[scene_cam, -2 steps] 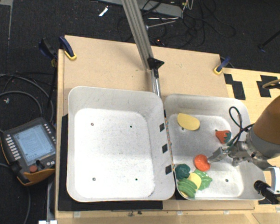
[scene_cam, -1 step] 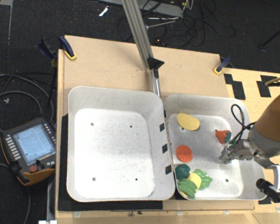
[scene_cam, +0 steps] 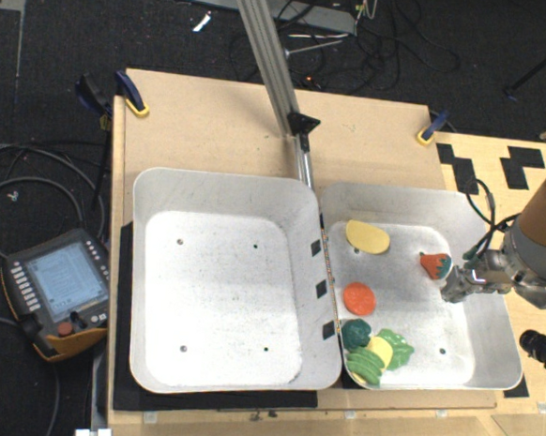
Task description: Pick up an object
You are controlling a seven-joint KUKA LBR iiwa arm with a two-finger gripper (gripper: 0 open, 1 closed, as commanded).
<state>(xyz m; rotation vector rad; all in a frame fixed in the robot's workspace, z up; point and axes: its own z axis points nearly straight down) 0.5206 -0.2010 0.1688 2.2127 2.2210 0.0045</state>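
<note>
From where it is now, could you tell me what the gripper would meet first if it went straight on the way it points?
The gripper points toward the view's left; first in line looks like the small red and teal object just ahead, though depth is unclear.

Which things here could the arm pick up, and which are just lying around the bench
Pickable, in the right bin: yellow piece, orange disc, red and teal piece, green and yellow pile. The gripper sits by the red and teal piece.

Lying about: left bin, handheld control pendant, floor cables, corner clamps.
</note>
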